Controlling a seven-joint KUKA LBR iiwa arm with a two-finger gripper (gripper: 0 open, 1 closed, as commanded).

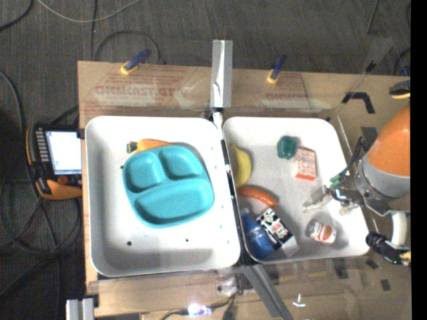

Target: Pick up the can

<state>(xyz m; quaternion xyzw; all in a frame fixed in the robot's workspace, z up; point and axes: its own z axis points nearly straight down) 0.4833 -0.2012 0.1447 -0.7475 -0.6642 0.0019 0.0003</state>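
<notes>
I count two shallow white bins. In the left white bin sits one turquoise three-compartment plastic tray, with one orange thing peeping out at the tray's far edge (too hidden to name); bare floor lies all along the tray's near side.

The right white bin is fuller. Right of the tray lie one yellow rounded piece, one orange-red sausage shape, one blue bottle-like thing and one black-and-white patterned carton. Further right are one small green block and one white-and-red packet, its print unreadable.

The small red-and-white can lies on its side far right of the tray. The two-finger gripper hovers just beyond it; I cannot tell how its jaws stand.
</notes>
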